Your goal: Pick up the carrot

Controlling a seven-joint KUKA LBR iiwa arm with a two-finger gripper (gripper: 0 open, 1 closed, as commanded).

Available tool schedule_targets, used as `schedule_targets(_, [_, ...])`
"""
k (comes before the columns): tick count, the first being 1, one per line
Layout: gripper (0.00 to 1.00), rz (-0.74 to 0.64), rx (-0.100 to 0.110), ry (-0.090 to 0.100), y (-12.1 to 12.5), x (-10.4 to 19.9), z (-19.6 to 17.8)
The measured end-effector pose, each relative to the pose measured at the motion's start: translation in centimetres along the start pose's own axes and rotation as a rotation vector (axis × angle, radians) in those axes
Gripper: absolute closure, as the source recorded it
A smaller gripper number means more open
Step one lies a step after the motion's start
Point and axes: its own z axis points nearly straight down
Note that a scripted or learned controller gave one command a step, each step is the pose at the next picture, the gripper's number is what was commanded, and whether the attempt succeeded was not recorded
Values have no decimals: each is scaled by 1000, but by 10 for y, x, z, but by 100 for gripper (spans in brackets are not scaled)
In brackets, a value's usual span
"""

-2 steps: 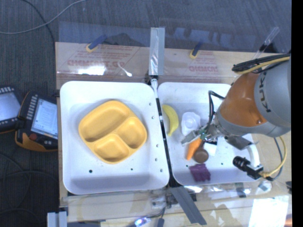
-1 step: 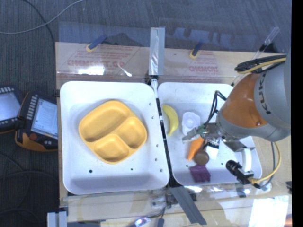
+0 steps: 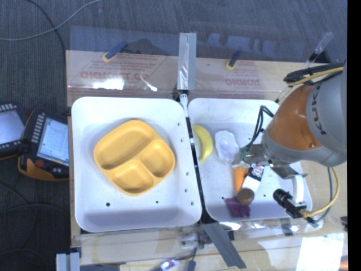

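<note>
Robot hand (image 3: 252, 171), finger state impossible to tell, hangs over the carrot (image 3: 240, 178) just left of it. Best to centre on the carrot, clear of the brown item (image 3: 245, 196) below.

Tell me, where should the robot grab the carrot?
Probably around the carrot's upper middle, coming straight down from above. It lies flat in the right bin, its lower end touching a brown ball and the gripper against its right side, so the fingers should close across its width.
</note>
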Motion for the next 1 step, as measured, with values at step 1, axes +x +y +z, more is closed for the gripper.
schedule_targets(1, [0, 0, 1, 1, 0, 0, 0])
